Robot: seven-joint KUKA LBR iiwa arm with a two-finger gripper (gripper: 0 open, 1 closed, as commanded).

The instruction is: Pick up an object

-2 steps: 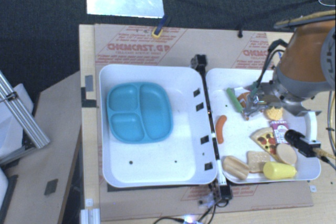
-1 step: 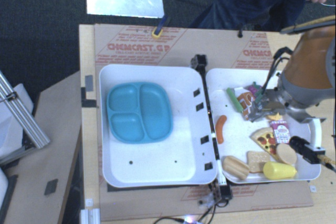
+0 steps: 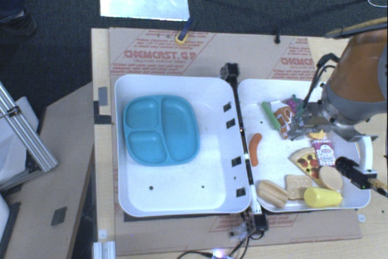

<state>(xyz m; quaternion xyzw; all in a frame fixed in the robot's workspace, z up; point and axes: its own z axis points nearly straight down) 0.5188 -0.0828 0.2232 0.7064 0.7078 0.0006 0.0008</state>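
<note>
You have two shallow white bins side by side on the tabletop, and the black divider where they meet is your landmark. To the left of the divider, the left bin holds a blue compartment plate, lying flat in the half of the bin farther from the divider. To the right of the divider, the right bin carries all the toy food. Closest to the divider lies an orange-red sausage, set roughly parallel to it. Farther right and toward the top of the view you see a green vegetable stick with a colourful packet just beside it. Toward the lower end of the divider sits a bread roll, then a cracker, a yellow lemon-like piece, a round tan biscuit, a pizza slice and a small pink carton. The gripper is down in the right bin, just right of the packet and above the pizza slice, with the grey and orange arm coming in from the right; the fingers blur into the clutter there, so you cannot tell whether they are spread or closed, nor whether anything sits between them
</note>
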